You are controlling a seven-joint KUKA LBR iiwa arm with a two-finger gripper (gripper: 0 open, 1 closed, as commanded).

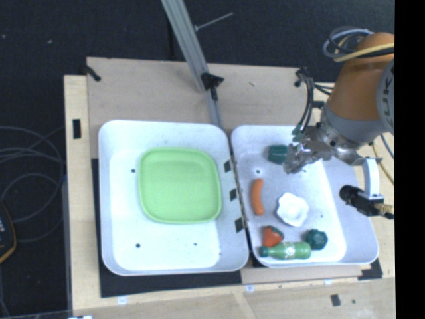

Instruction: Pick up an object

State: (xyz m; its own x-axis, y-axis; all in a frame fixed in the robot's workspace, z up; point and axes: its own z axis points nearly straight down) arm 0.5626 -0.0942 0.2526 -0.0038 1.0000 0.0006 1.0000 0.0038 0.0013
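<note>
The right bin (345, 241) holds several small objects. An orange carrot-shaped piece (257, 197) lies near its left wall. A white crumpled object (293, 209) sits in the middle. At the front are a red piece (271, 235), a green bottle (286, 250) lying flat, and a dark teal ball (317, 238). A teal object (277, 153) rests at the back, just left of my gripper (297, 159). The gripper hangs low over the back of the right bin, and nothing shows between its fingers.
The left bin (119, 244) holds a light green square plate (179, 184). A grey metal pole (188, 38) slants down from the top to the seam between the bins. The arm's orange band (362, 58) and grey wrist stand over the right bin's back right corner.
</note>
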